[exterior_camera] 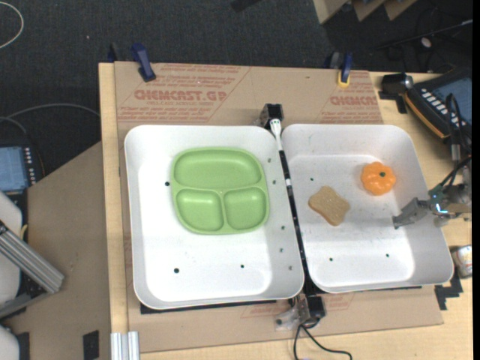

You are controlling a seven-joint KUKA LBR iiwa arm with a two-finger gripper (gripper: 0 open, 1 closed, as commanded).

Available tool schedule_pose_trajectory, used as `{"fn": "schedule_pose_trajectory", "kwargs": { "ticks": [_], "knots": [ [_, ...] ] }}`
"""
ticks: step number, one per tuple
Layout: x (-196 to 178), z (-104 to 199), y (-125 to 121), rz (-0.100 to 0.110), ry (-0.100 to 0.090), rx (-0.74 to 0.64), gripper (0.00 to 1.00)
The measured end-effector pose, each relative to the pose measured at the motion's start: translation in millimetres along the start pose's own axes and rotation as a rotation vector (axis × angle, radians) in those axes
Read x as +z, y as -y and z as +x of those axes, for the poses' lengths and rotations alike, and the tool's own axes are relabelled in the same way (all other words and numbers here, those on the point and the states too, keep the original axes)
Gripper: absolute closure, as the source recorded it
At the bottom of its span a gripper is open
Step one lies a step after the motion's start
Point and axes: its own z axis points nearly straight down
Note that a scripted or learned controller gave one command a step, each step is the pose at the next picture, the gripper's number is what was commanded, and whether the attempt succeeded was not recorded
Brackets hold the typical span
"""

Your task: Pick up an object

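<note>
An orange pumpkin-shaped toy [378, 178] lies in the right bin [360, 265], towards its far right. A tan, biscuit-like piece [328, 205] rests left of it, near the bin's middle. My gripper [414, 211] reaches in low over the right rim of that bin, just below and to the right of the orange toy and apart from it. Its dark tip points left towards the bin floor, with nothing visibly in it. The rest of the arm is cut off by the view's right side.
The left bin [150, 261] holds a green divided plate [219, 189] with three compartments. A black hinge strip [289, 201] runs between the bins. Cables and dark equipment [435, 103] crowd the bench's far right corner. Clamps [142, 62] sit on the board's far edge.
</note>
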Motion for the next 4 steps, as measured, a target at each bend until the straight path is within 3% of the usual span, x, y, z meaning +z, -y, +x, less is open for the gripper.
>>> {"fn": "schedule_pose_trajectory", "kwargs": {
  "ticks": [1, 2, 3, 4],
  "knots": [
    [100.2, -0.1, -36.0, -0.001, -0.011, -0.009, 0.00],
    [87.1, -3.3, -34.7, -0.005, -0.002, -0.006, 1.00],
    [27.5, 52.1, -58.7, -0.010, 0.003, -0.009, 1.00],
    [-58.5, -1.1, -58.9, -0.013, 0.009, 0.001, 1.00]
  ]
}}
